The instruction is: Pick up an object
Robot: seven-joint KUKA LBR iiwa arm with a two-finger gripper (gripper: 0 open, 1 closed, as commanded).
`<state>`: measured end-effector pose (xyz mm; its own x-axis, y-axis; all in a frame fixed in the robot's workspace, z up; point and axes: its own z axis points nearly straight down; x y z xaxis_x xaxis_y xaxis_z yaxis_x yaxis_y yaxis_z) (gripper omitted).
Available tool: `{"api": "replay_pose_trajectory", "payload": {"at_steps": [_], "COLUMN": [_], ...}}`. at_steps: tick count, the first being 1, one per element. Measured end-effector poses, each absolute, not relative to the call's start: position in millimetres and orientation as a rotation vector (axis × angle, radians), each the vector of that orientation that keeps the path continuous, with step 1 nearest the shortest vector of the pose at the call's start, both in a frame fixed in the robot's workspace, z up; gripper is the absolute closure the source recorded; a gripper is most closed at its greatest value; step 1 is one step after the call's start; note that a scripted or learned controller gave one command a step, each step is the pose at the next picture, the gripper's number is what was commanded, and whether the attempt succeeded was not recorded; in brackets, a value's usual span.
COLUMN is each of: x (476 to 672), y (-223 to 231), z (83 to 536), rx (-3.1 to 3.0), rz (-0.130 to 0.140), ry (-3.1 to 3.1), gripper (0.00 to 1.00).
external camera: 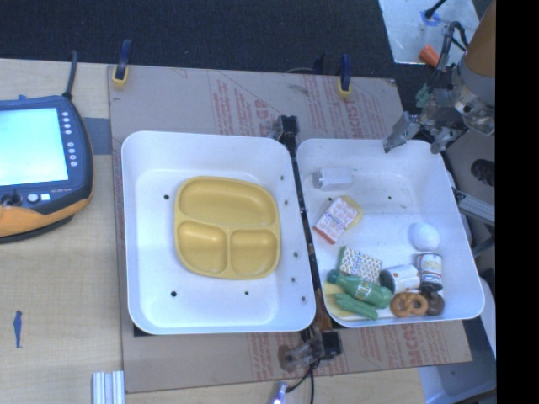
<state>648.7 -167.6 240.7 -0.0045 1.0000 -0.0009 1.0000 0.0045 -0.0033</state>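
In the right bin (459,225), the green bottle (360,287) lies pointing left-right.

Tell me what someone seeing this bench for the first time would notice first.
Probably the yellow divided tray, alone in the left bin. Next, the small items crowding the right bin's near corner: a green bottle, a pretzel, a white egg.

Teach pendant (38,162) left of bins (135,225)

A divided tray (226,226) lies in the left bin (143,225); small items, seemingly toy food (364,286), crowd the right bin's (383,188) front.
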Motion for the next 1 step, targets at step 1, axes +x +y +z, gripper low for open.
{"api": "replay_pose_trajectory", "payload": {"at_steps": [1], "x": [615.2], "y": [-126.5], "z": [148.7], "rx": [-2.212], "rz": [0.007], "ry": [-2.226], "gripper": [0.00]}}
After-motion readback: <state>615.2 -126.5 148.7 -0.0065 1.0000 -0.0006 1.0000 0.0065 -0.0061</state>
